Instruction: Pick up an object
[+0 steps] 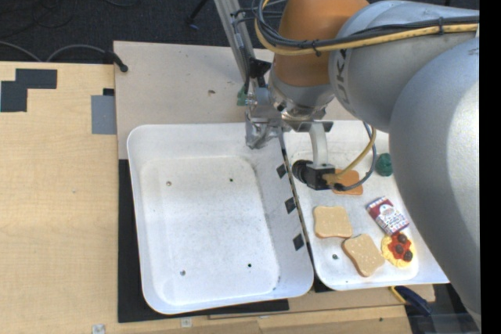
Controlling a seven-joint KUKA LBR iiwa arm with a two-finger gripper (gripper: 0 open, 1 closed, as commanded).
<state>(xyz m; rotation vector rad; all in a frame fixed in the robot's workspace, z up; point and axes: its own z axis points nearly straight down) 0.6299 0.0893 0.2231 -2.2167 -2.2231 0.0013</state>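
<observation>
My gripper (261, 134) hangs over the far rim where the two bins meet, below the orange wrist band. Nothing shows in its grasp. In the right bin (333, 271) lie two toast slices, one (333, 221) near the divider and one (363, 254) nearer the front. A red packet (386, 214) sits to their right. A yellow piece with dark red berries (398, 249) lies at the bin's right side. A small green object (383, 163) and a flat orange piece (349, 184) rest farther back, partly hidden by the arm.
The left white bin (149, 168) sits beside the right one, with black clips (290, 204) along the shared divider. A slanted aluminium post (227, 4) rises behind the gripper. The big grey arm covers the right bin's far right part.
</observation>
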